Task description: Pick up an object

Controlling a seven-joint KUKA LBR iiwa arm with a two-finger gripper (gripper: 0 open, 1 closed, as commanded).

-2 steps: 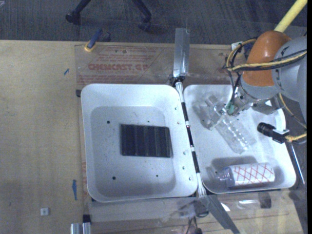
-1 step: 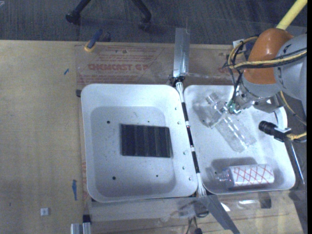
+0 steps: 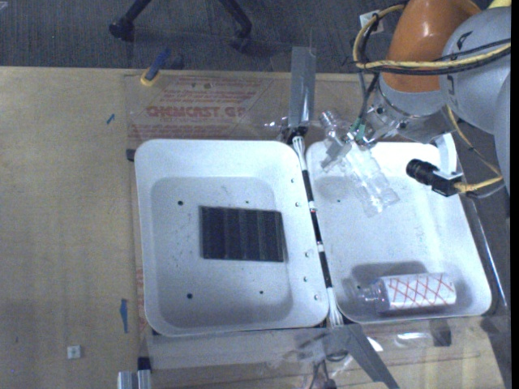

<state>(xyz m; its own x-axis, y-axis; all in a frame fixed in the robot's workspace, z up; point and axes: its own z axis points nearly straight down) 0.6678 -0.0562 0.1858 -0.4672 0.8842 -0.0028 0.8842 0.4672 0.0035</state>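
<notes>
Bottle (image 3: pixel 409 292), clear with a red-crosshatched label, lies on its side at the lower right of the frame, against the near wall of the right bin (image 3: pixel 474 241); judged the likeliest pick. 2 white bins sit side by side; the left bin (image 3: pixel 162 168) holds 1 dark ribbed slab (image 3: pixel 242 233), flat at centre. Arm (image 3: pixel 454 39) enters from the upper right. Gripper (image 3: pixel 357 164) hangs over the right bin's upper left; finger state cannot be told.

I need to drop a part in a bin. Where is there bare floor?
Left bin: bare all around the dark ribbed pad. Right bin: bare middle strip between the gripper and the red-checked packet; crowded at both of those ends.
</notes>
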